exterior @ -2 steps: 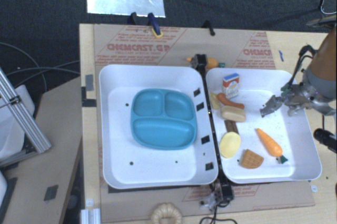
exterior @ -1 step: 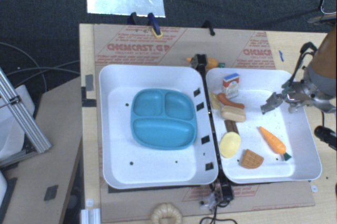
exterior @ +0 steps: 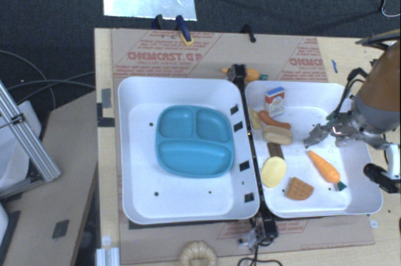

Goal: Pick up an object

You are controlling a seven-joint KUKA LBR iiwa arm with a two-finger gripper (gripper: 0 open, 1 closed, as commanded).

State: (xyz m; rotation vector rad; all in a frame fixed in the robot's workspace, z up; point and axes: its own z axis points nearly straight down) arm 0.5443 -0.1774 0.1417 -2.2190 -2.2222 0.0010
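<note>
- End effector (exterior: 322, 135) low over the right bin (exterior: 357, 205), reaching in from the right; arm (exterior: 382, 92) above it, grey with orange band.
- Can't tell how far open it is; the tip is small and dark, and nothing is visibly held in it.
- Step, as I judge it: approach, pre-grasp. No object lifted yet.
- Likeliest target: carrot (exterior: 324, 168), just below the tip, lying at a slant, green end toward the bin's lower right. Tip looks near it, but can't confirm contact.
- Next move calls for: line up across the carrot's narrow width, drop down, close, lift straight up. The carrot is tapered and smooth, so it may slip out; better to grip mid-body.
- Other items in the right bin: waffle (exterior: 299, 189) left of the carrot's lower end; lemon (exterior: 273, 171) near the divider; bread (exterior: 276, 135) and sausage (exterior: 274, 120) stacked close together; brown stick (exterior: 275, 150) between bread and lemon; milk carton (exterior: 274, 100) upright at the upper left.
- In the way: little. Carrot has open floor around it, waffle close but apart. The bin wall on the right could limit the wrist.
- Left bin (exterior: 135, 152) has a blue plate (exterior: 194, 141) with three compartments, nothing on it.
- Desk (exterior: 207, 49) is cardboard-covered; yellow thing (exterior: 250, 75) at the bins' top junction, half hidden.
- Rope ring (exterior: 198, 253) at the front edge, outside the bins.
</note>
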